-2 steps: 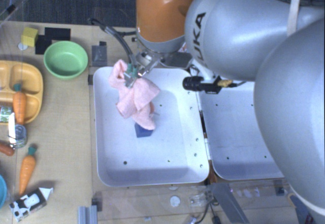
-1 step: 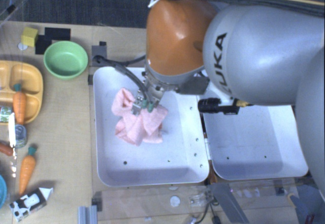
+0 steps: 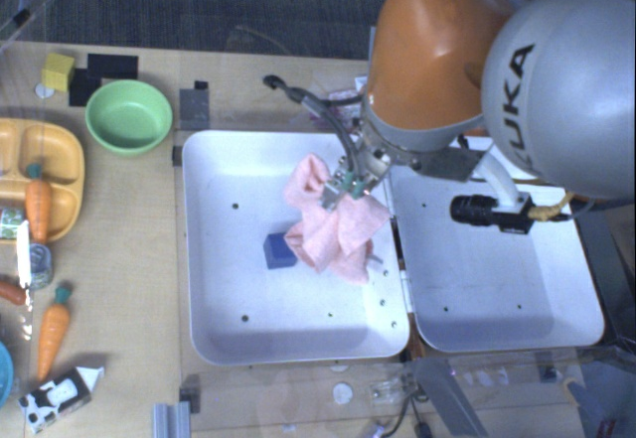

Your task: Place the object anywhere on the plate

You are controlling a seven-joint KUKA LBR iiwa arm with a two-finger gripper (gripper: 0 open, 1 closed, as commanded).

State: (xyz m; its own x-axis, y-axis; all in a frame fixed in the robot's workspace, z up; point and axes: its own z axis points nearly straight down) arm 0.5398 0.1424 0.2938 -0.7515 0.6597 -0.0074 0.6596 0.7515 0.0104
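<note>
- We see lots of bare white floor in the left bin [image 3: 229, 317], mostly at 6 and 9 o'clock.
- The right bin [image 3: 517, 307] has open floor at 6 o'clock.
- The pink cloth [image 3: 333, 222] is soft and crumpled, lying in the left bin toward its 3 o'clock wall.
- A small blue block [image 3: 279, 251] touches the cloth at 9 o'clock.
- The grey and orange arm [image 3: 467, 59] leans in from 2 o'clock.
- Our claw [image 3: 345, 190] sits on the cloth's top, and it seems to pinch a fold.
- A yellow divided plate [image 3: 62, 178] sits well apart at 9 o'clock.
</note>
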